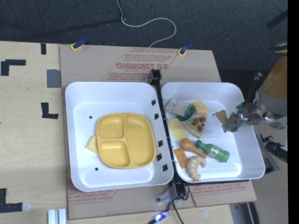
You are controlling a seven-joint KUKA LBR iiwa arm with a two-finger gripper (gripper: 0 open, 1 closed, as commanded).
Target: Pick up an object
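My gripper [225,121] hovers over the right side of the right bin [247,164], its fingers apart and nothing between them. To its left, toy foods lie in a heap: a pizza slice [198,124], a yellow cheese block [200,108], a grey patterned packet [175,107], a pale yellow round piece [176,129], a drumstick [187,144], an orange carrot [180,157], a croissant [195,166] and a green bottle [213,151]. The bottle lies just below and left of the gripper. The pizza slice is the nearest item, a short gap to the left.
The left bin [77,171] holds a yellow divided plate [126,140] with a yellow wedge [90,144] poking out from under its left side. A black clip ridge [161,125] divides the bins. Both sit on cardboard [140,64], with a white cable [154,24] behind.
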